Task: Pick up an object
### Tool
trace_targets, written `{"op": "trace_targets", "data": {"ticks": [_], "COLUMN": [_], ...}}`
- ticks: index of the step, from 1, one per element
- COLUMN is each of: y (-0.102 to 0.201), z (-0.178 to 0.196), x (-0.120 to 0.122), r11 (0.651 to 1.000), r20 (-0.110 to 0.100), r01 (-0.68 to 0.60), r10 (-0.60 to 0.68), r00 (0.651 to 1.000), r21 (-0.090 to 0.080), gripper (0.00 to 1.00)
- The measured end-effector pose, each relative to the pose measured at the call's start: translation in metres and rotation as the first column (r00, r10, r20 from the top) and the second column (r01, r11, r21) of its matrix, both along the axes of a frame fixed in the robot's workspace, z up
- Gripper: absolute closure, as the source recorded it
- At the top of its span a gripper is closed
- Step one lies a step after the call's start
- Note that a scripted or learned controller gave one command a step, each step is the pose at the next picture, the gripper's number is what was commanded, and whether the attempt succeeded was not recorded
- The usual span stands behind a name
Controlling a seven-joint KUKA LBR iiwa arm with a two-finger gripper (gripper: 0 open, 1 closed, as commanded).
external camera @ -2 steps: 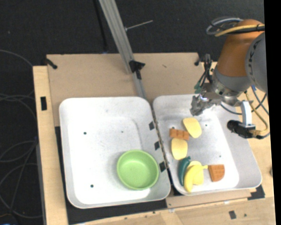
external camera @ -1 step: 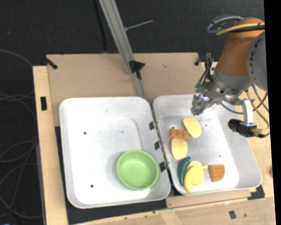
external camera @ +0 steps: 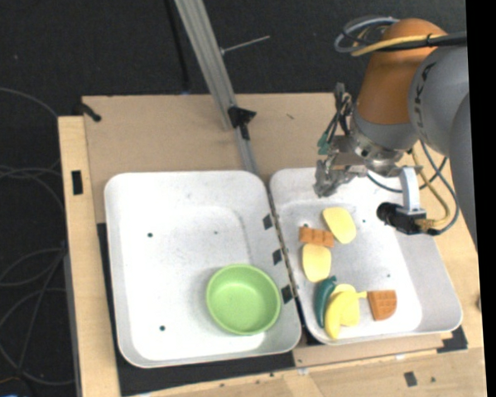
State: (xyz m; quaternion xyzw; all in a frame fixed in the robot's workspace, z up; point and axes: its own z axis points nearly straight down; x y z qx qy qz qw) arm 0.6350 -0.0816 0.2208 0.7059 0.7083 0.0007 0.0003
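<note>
The hand hangs over the right bin; its grip state is unclear, and descending here probably misses the yellow piece.

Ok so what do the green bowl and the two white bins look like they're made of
The green bowl looks like moulded plastic: one even lime colour, smooth matte surface, soft rounded rim. The left bin and right bin look like thin formed plastic too: white, rounded corners, shallow sloped walls, faintly speckled or scuffed. A picture alone can't rule out coated metal.
</note>
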Motion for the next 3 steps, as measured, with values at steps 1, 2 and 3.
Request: {"op": "trace_targets", "data": {"ticks": [1,2,3], "y": [0.060,0.109,0.153], "z": [-0.002,0.017,0.018], "x": [-0.003,-0.006,-0.001], "r11": [1.000,1.000,1.000], "r20": [-0.001,0.001,0.000], "r01": [-0.004,-0.005,-0.004], "r10": [0.004,0.005,0.004], "r00": [1.000,1.000,1.000], "r21": [0.001,0.002,0.002], "gripper": [1.00,1.00,1.00]}}
